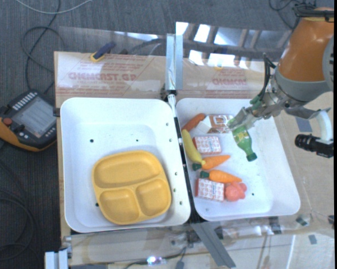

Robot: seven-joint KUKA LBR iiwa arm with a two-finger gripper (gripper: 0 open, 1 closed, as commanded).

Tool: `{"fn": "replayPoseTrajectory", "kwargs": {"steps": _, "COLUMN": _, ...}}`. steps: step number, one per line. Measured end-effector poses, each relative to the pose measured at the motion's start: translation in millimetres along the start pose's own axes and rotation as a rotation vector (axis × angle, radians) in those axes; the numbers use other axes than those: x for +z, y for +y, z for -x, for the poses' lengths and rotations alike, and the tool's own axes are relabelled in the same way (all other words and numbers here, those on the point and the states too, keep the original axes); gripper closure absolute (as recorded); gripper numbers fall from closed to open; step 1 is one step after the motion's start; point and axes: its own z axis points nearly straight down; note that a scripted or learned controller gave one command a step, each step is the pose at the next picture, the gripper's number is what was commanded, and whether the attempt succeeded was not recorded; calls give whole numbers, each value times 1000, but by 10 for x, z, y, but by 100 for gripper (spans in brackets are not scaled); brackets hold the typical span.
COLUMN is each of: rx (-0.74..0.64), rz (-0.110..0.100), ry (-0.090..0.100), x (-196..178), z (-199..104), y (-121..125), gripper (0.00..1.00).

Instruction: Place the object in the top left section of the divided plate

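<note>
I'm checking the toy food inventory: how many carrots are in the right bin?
3. One carrot lies near the bin's upper left corner, a second carrot is mid-bin beside the banana, and a third carrot sits just below it. None appear hidden.

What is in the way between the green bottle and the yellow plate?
The green bottle lies in the right bin by the tool. Between it and the yellow plate lie toy foods, then the two bin walls where the bins meet.
</note>
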Motion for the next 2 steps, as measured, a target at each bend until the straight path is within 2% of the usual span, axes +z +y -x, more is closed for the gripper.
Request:
{"fn": "replayPoseTrajectory", "kwargs": {"steps": 1, "rx": 231, "rz": -2, "ry": 4, "x": 61, "z": -761, "y": -335, "gripper": 100}}
{"fn": "replayPoseTrajectory", "kwargs": {"steps": 2, "rx": 98, "rz": -1, "ry": 0, "x": 781, "z": -1299, "y": -583, "gripper": 100}}
